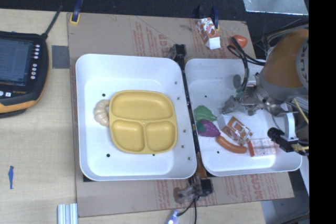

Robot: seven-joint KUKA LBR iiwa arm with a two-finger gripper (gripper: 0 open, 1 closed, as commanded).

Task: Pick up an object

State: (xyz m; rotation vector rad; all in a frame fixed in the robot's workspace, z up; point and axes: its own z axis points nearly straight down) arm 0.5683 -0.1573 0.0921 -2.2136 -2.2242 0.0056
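My gripper (240,106) hangs low in the right bin (210,73), near its middle. Just below it lies a small orange-and-white packet (236,129). A red-orange sausage (231,145) lies in front of that packet. A green leafy piece (203,113) and a purple toy vegetable (208,128) rest to the gripper's left, by the bin's left wall. A clear wrapper with red print (261,147) lies at the front right. Nothing is visibly held.
The left bin (94,162) holds a yellow divided tray (142,120) with a beige bread roll (101,112) tucked at its left edge. Behind the bins sit a small carton (209,32) and an orange object (240,40). A tablet controller (21,71) lies far left.
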